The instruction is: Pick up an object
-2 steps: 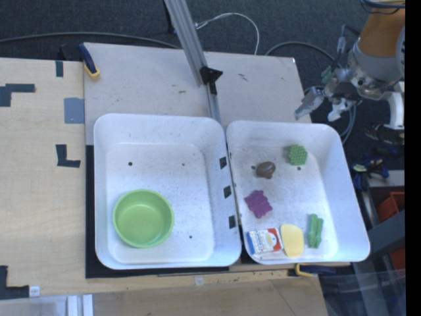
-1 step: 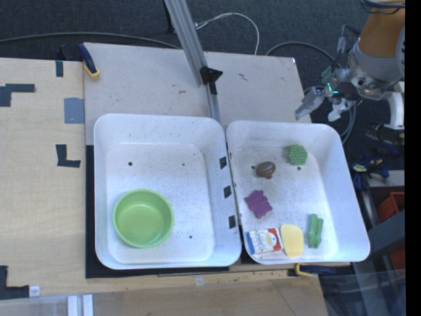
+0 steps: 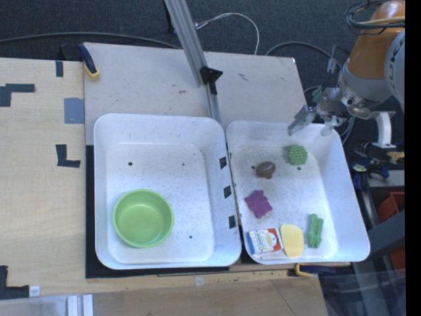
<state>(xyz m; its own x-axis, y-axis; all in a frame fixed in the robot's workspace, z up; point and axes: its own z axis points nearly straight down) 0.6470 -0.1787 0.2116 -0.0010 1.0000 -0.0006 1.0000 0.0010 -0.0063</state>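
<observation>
My gripper (image 3: pixel 309 129) hangs open over the far edge of the right bin (image 3: pixel 348 196), with nothing between its fingers. Just below it and slightly left lies a knobbly green ball (image 3: pixel 297 154). Further left in that bin sits a small brown lump (image 3: pixel 266 170), and a purple block (image 3: pixel 258 203) lies near the bin's middle. Along the near edge are a white and red packet (image 3: pixel 264 241), a yellow piece (image 3: pixel 292 239) and a long green piece (image 3: pixel 315 231).
The left bin (image 3: pixel 158 127) holds a green bowl (image 3: pixel 143 218) in its near left corner. A slanted metal pole (image 3: pixel 191 35) comes down to the divider between the bins. Cables and clutter lie off the bench to the right.
</observation>
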